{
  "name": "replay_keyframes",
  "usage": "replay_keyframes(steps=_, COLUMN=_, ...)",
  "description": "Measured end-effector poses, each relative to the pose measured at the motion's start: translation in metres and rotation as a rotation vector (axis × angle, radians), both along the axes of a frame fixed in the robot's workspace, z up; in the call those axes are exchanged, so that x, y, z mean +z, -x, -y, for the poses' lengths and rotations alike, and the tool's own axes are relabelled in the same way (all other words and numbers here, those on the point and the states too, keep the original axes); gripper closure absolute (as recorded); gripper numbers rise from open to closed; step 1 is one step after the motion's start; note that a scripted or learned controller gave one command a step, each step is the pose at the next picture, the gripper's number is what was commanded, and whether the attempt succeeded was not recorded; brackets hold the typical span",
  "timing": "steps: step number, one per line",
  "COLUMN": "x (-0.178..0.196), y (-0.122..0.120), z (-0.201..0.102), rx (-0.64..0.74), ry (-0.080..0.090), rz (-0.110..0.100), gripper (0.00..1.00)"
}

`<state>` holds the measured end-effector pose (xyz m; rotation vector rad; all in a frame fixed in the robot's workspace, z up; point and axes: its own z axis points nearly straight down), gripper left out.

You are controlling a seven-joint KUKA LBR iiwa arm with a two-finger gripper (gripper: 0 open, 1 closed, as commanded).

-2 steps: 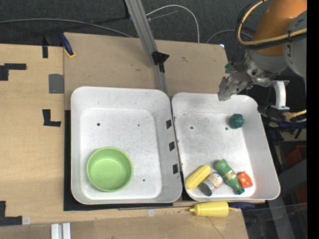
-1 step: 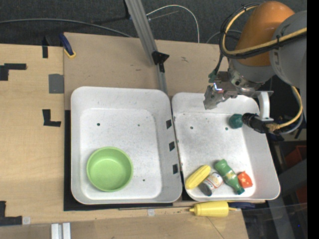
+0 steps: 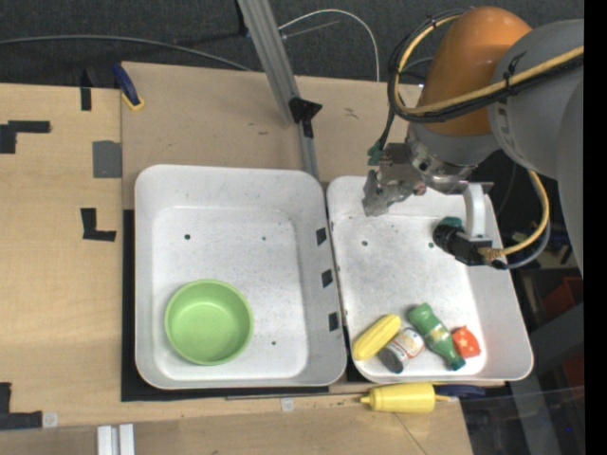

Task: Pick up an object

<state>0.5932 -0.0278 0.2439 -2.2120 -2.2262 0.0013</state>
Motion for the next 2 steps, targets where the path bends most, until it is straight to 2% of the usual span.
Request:
replay_keyframes(steps=1, x=-0.014, y=0.020, z=-0.047, rx=-0.001, ry=0.001, rz=-0.002, gripper=1.00)
replay_keyframes(steps=2, x=-0.014, y=0.026, z=-0.094, rx=0.000, ry=0.001, rz=-0.001, gripper=1.00)
